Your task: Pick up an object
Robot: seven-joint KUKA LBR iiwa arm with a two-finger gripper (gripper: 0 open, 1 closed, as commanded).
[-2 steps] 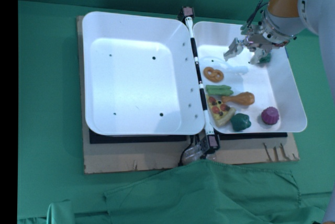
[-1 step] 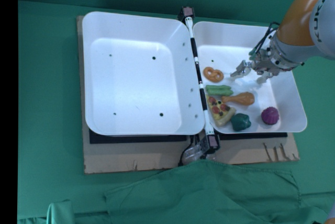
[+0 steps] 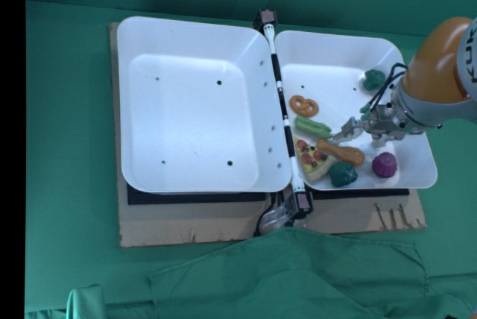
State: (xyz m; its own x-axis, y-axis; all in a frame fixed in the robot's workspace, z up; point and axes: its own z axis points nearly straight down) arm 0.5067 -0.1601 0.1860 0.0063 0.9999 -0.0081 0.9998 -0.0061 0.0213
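At the right of the frame, the grey arm with its orange band reaches into the right-hand white bin, its gripper low over the bin's middle. The metal fingers point toward the lower left, just above the toy food; how far apart they stand cannot be told from this slant, and nothing is seen between them. Just beside the fingertips lie a green pea pod and an orange-brown drumstick. A pretzel sits above the pod, near the bin's left wall. A pizza slice lies at the lower left corner, with a dark green piece and a purple ball to its right. Another dark green piece rests toward the upper right. The left-hand white bin fills the centre-left of the frame, on brown cardboard over green cloth.
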